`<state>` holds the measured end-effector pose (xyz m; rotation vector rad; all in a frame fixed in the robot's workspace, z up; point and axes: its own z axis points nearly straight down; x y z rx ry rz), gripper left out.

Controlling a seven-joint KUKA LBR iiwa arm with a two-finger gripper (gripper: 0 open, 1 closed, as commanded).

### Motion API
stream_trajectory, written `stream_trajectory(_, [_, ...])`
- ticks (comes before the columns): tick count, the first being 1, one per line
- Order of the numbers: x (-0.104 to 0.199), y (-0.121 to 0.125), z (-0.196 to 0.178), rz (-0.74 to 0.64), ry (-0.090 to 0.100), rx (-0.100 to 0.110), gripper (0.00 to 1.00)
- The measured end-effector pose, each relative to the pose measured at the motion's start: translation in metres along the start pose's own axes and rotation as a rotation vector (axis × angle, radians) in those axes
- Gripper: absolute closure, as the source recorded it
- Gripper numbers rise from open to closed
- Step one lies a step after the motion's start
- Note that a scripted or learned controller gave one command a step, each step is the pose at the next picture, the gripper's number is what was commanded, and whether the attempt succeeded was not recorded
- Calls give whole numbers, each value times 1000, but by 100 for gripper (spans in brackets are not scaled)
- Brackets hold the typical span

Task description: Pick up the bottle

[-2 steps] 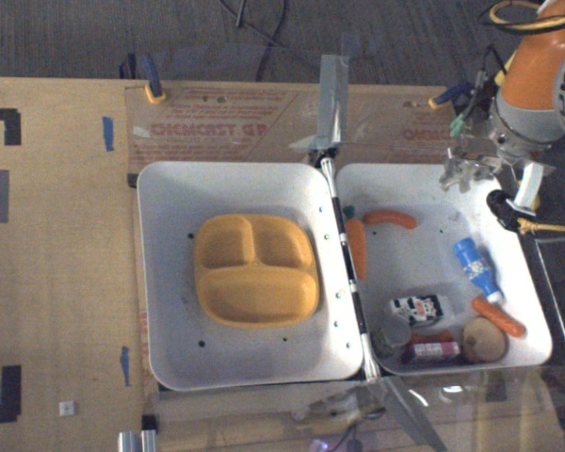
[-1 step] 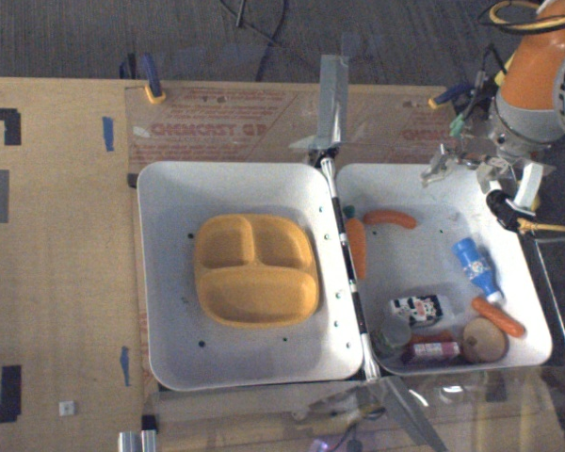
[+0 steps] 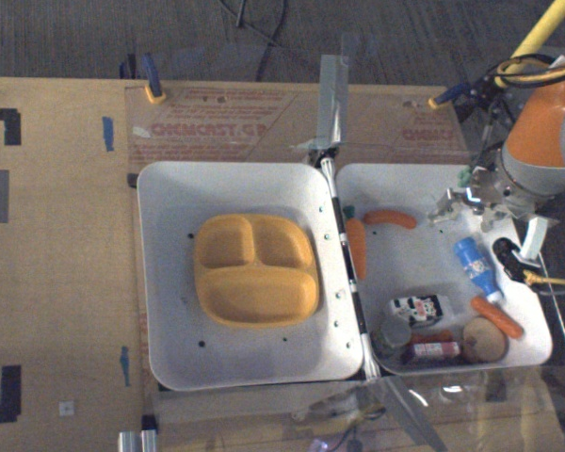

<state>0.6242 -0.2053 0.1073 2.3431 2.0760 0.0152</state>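
Observation:
A small blue bottle [image 3: 475,264] with a pale label lies on the floor of the right bin [image 3: 405,271], near its right wall, pointing from far-left to near-right. My gripper [image 3: 471,201] hangs over the far right part of that bin, a short way beyond the bottle's far end and apart from it. Above the gripper, the orange band and grey wrist of the arm [image 3: 539,139] reach in from the right. Nothing shows in the gripper's hold.
The right bin also holds two orange carrots [image 3: 389,218] [image 3: 356,246], an orange sausage [image 3: 497,316], a black-and-white toy [image 3: 420,309], a clear cup [image 3: 393,335], a red item [image 3: 433,349] and a brown ball [image 3: 485,340]. A yellow divided plate [image 3: 256,269] lies in the left bin [image 3: 169,252].

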Motion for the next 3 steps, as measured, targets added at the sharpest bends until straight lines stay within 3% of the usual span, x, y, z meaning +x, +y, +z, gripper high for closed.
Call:
stream_trajectory(1, [-5,-42,3,-43,-2,-25,0])
stream_trajectory(2, [-18,-39,-16,-32,-25,-41,100])
stream_trajectory(3, [-10,-39,-14,-41,-16,-34,0])
